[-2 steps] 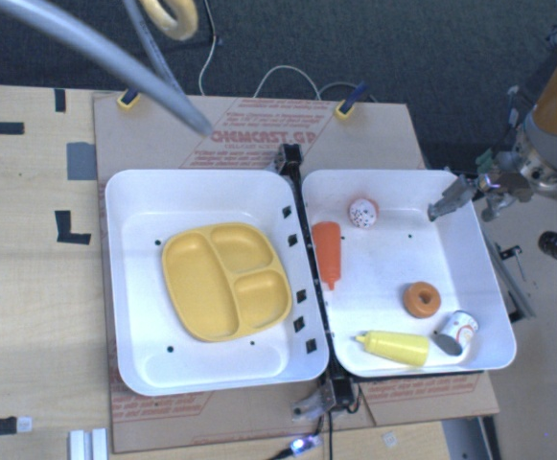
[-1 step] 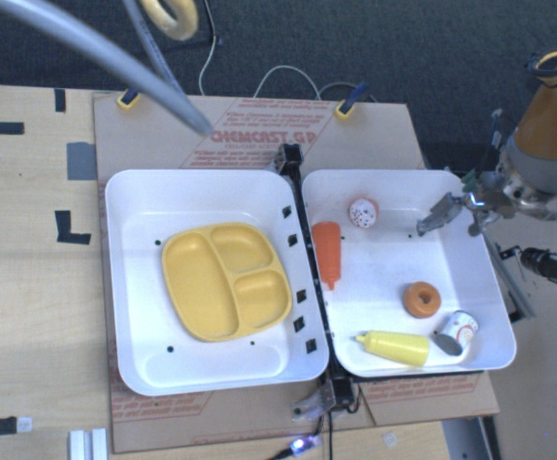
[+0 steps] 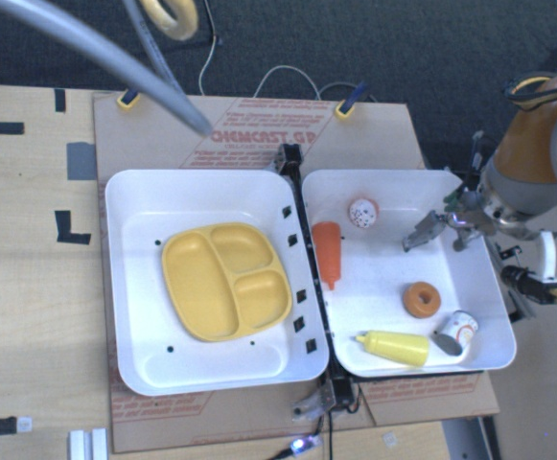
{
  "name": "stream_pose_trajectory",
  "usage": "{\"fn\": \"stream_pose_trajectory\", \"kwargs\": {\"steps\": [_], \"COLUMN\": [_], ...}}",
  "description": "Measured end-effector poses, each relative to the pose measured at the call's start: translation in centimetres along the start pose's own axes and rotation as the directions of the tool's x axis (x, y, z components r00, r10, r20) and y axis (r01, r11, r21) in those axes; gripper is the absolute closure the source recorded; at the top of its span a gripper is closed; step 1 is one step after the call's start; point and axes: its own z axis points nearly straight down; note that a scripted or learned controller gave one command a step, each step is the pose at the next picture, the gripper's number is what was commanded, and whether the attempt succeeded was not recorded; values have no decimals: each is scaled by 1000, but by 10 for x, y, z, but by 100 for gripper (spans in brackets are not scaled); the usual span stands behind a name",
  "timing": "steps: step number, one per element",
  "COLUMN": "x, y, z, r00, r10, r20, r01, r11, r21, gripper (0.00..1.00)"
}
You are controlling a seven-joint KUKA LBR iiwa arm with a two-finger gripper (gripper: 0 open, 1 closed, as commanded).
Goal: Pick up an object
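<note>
In the right bin [image 3: 470, 257], a brown donut [image 3: 421, 299] is lying near the right wall, bare floor around it. Up and right of it, the gripper [image 3: 438, 230] is hovering with fingers spread, holding nothing, near the bin's right rim.

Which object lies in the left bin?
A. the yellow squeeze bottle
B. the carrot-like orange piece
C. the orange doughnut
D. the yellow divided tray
D: the yellow divided tray lies alone in the left bin, while the doughnut, the squeeze bottle and the orange piece all lie in the right bin.
</note>
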Motion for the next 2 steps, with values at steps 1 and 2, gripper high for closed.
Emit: {"fn": "stream_pose_trajectory", "kwargs": {"steps": [1, 2], "x": [3, 4], "y": [-6, -4], "z": [64, 50], "r00": [1000, 1000], "r10": [0, -2], "r20": [-1, 0], "r01": [0, 2], "r11": [1000, 1000], "r21": [2, -4], "gripper": [0, 100]}}
